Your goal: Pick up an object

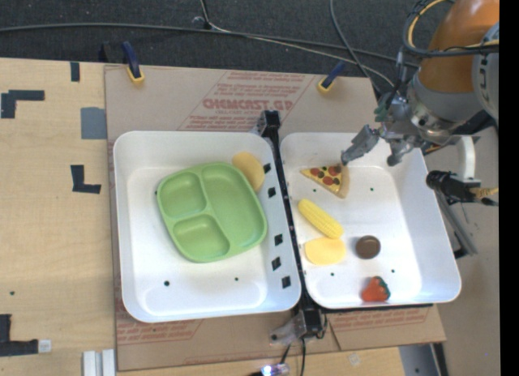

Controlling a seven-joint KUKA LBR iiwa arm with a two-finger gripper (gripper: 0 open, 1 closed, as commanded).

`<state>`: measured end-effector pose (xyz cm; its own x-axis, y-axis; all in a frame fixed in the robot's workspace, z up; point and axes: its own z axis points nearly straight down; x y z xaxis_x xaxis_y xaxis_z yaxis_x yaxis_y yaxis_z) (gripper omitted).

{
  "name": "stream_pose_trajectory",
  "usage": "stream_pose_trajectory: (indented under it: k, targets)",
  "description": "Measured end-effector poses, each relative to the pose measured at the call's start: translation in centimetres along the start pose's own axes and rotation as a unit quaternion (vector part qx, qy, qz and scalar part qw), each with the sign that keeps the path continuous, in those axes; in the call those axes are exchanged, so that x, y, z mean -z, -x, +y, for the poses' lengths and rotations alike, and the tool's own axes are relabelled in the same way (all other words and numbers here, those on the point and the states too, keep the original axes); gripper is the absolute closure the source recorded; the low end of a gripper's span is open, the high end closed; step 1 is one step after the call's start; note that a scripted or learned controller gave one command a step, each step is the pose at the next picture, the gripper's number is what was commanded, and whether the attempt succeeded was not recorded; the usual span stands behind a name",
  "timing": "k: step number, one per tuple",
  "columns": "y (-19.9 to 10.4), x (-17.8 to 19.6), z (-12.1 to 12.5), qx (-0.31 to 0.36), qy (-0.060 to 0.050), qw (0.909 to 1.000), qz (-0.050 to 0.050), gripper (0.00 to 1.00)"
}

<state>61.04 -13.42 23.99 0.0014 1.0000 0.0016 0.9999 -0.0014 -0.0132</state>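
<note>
Camera view: gripper (377, 150) sits upper right, over the right bin's (422, 228) back edge, fingers spread wide, holding nothing. Pizza (328, 178) lies just left of it, flat, so the fingers could easily skid off or shove it into the corn (319, 217).

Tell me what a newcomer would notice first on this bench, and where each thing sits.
The big green divided plate fills much of the left bin, with a yellow piece at its upper right edge. In the right bin lie a pizza slice, a corn cob, a yellow slice, a brown round piece and a red piece. The gripper hangs open over that bin's far right corner, holding nothing.
</note>
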Motion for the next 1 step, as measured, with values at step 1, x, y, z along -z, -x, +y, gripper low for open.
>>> stream_pose_trajectory:
  k: [1]
  targets:
    - [-0.03, 0.69, 0.23, 0.001, 0.006, 1.0000, -0.001, 0.00]
